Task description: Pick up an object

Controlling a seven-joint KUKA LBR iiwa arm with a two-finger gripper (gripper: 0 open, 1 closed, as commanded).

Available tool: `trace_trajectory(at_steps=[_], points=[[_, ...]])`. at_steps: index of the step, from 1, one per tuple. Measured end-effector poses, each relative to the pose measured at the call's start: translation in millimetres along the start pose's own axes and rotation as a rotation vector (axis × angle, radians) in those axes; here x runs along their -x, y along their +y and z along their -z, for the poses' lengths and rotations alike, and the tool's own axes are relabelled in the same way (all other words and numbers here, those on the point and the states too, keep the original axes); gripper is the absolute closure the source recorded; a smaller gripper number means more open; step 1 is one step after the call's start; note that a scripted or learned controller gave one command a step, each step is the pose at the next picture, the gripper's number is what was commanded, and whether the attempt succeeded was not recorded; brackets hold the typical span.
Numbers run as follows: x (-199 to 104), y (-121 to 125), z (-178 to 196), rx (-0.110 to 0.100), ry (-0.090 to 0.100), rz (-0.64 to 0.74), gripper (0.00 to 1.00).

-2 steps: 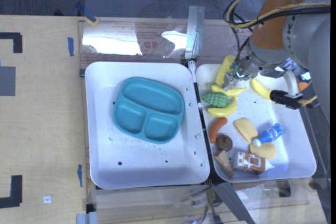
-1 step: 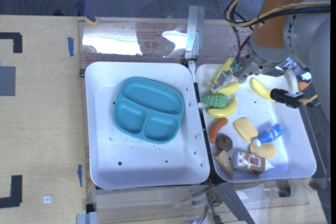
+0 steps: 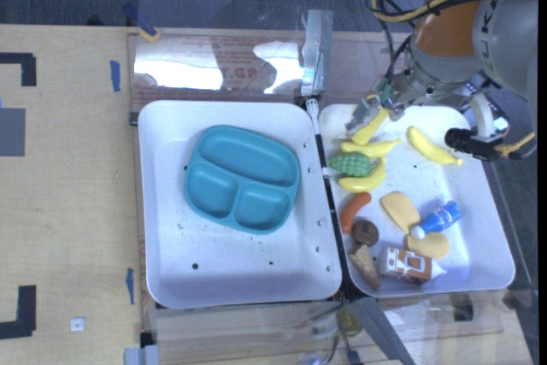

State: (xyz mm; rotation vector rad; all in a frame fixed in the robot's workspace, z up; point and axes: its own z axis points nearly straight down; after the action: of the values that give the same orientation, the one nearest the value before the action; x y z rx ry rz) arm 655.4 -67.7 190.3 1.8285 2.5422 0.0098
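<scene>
Hovering at the right bin (image 3: 500, 256) far edge, end effector (image 3: 373, 108) touches a yellow banana (image 3: 370, 128); its opening cannot be told.

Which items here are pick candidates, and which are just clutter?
In play: gripper over right white bin, at yellow toy banana; second banana; green toy corn; blue bottle.
Lying about: blue three-compartment plastic tray in left white bin.

No legible text, number or brand is observed; print on the small carton (image 3: 405, 264) cannot be read.
</scene>
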Motion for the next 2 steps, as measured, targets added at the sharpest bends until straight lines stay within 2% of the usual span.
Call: trace_trajectory(at_steps=[1, 2], points=[[36.9, -4.7, -91.2, -0.016, 0.004, -0.025, 0.0], [36.9, -6.3, -83.3, -0.023, 0.005, -0.023, 1.0]])
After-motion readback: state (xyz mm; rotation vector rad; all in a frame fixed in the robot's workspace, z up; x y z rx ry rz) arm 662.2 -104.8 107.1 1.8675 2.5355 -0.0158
